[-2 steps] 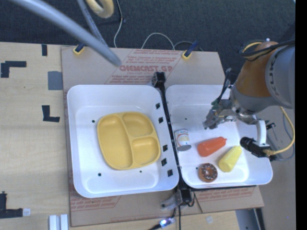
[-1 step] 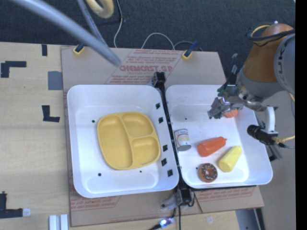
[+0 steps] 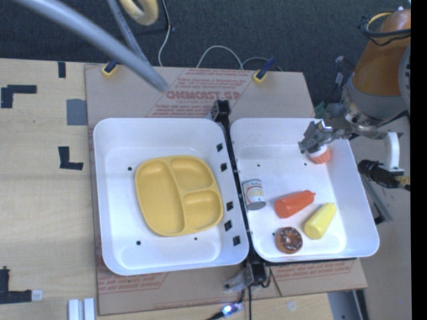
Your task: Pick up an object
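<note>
The right bin (image 3: 347, 179) holds a small tin can (image 3: 253, 193), an orange carrot-like piece (image 3: 294, 203), a yellow piece (image 3: 320, 220) and a chocolate donut (image 3: 289, 239). A small orange and white object (image 3: 321, 155) lies near the bin's far right wall. My gripper (image 3: 313, 141) hangs right over that object, touching or nearly touching its top. The grey arm with its orange band (image 3: 380, 59) comes in from the upper right.
The left bin (image 3: 113, 179) carries a yellow divided plate (image 3: 179, 195). A black divider (image 3: 230, 179) runs between the bins. A grey pole (image 3: 80, 25) crosses the upper left. Cables (image 3: 213, 52) lie behind the bins.
</note>
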